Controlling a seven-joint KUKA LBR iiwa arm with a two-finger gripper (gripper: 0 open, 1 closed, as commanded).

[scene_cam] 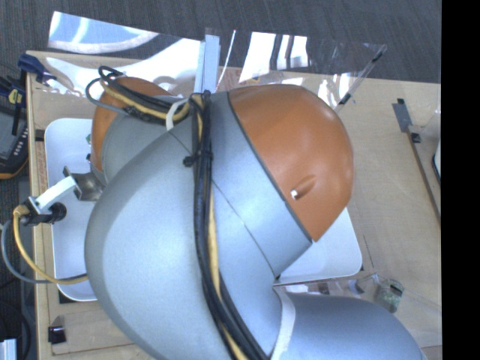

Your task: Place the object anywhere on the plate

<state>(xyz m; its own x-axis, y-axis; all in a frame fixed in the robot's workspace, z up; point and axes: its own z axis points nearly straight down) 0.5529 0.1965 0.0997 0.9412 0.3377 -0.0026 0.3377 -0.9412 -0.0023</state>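
Along the left edge of the bench (390,186) some dark gear (9,145) sits half out of sight, and just below it a yellow cable (21,268) loops out past the bench edge and back under the arm. The cable meets a white fitting (49,194) that sticks out over the left rim of the left bin (66,238), whose bare white floor shows along that rim. The grey arm (150,246) comes next, leaning across the middle of the bench and covering most of both bins. A bundle of black cables (201,201) runs down its shell from a tied knot near the far edge. To the right of the cables is the arm's orange band (300,148), rounded like a dome. The near right corner of the right bin (339,255) pokes out beneath it. Clear plastic sheets (281,51) stand along the bench's far edge and catch the light. A dark strip (406,116) lies on the bare wood near the right edge. I cannot tell whether the gripper is open or closed, nor where the object and the plate lie beneath the arm.
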